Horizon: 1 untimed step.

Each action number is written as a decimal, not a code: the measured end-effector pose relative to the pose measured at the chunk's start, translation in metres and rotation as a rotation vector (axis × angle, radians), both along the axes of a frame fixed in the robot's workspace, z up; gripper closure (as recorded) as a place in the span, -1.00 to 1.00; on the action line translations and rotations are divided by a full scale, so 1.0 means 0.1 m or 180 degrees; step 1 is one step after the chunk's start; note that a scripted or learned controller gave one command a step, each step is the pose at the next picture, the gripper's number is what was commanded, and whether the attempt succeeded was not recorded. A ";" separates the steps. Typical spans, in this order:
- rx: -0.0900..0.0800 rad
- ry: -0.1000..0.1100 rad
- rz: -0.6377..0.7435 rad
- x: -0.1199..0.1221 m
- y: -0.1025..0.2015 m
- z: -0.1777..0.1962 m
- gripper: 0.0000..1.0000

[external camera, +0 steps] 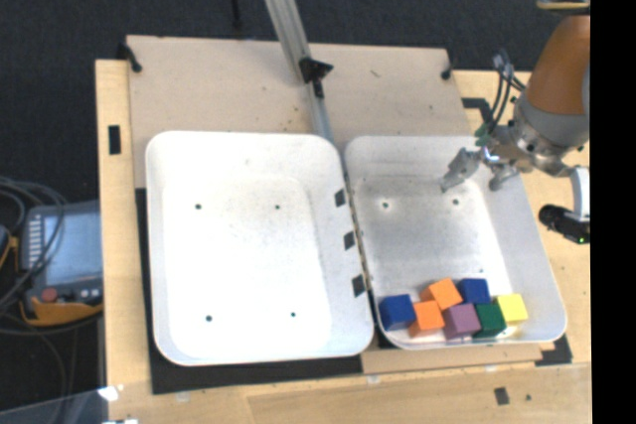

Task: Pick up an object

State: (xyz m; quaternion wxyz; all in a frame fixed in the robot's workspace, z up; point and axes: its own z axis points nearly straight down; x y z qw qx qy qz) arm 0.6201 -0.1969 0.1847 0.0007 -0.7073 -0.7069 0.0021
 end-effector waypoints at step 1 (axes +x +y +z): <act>-0.0002 -0.0006 0.0010 0.08 0.00 -0.45 -1.00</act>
